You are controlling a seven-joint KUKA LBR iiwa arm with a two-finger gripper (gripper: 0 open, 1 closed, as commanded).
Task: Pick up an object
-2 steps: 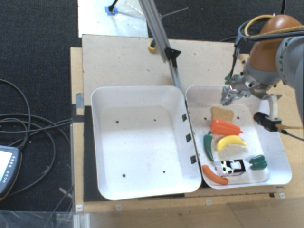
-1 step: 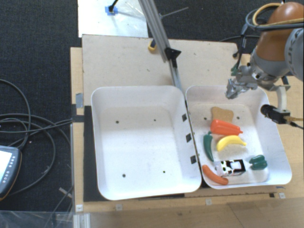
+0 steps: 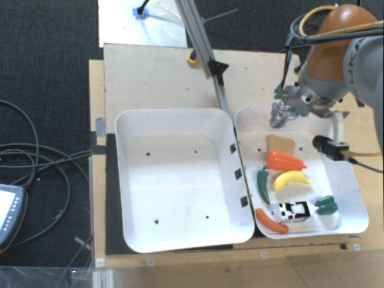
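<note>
The right bin (image 3: 348, 179) holds several toy foods: a tan bread slice (image 3: 280, 144), an orange carrot (image 3: 285, 160), a yellow banana (image 3: 291, 180), a green pepper (image 3: 263, 185), a red sausage (image 3: 271, 220), a black-and-white toy (image 3: 293, 210) and a dark green piece (image 3: 326, 204). My gripper (image 3: 279, 116) hangs over the bin's far left corner, above and just behind the bread slice. Nothing shows between its fingers.
The left bin (image 3: 129, 161) lies beside the right one, a black-marked divider between them. A slanted metal pole (image 3: 201, 38) crosses the bench behind the bins. Cables and a tablet lie on the floor at the left.
</note>
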